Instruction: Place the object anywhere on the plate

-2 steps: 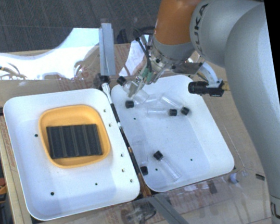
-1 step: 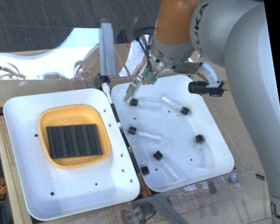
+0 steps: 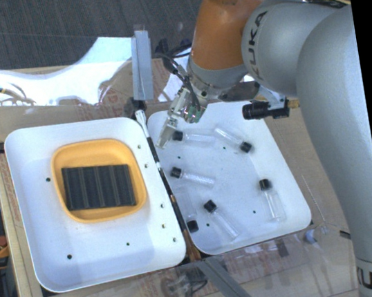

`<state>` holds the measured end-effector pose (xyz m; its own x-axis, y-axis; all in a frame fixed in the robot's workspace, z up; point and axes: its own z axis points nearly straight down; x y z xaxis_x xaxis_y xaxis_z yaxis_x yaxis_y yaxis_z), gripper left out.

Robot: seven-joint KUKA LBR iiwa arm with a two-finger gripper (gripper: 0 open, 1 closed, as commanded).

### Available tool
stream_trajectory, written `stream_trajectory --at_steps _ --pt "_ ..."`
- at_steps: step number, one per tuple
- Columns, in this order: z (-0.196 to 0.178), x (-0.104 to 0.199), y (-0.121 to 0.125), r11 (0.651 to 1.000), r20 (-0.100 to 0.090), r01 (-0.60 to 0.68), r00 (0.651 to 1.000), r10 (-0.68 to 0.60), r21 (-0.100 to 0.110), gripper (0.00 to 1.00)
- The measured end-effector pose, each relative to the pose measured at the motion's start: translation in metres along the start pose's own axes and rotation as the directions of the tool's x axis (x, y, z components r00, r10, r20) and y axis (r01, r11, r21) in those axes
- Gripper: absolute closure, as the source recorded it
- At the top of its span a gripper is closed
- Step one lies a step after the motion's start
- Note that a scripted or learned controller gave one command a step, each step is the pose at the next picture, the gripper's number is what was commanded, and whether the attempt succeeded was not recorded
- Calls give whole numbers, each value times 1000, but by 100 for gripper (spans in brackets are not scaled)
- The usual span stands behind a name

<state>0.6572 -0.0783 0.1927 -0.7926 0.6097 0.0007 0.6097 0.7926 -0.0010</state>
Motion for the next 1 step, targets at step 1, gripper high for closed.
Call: stream_trajectory --at_steps 1 --pt "-21 -3 -18 959 4 284 959 -284 -1 0"
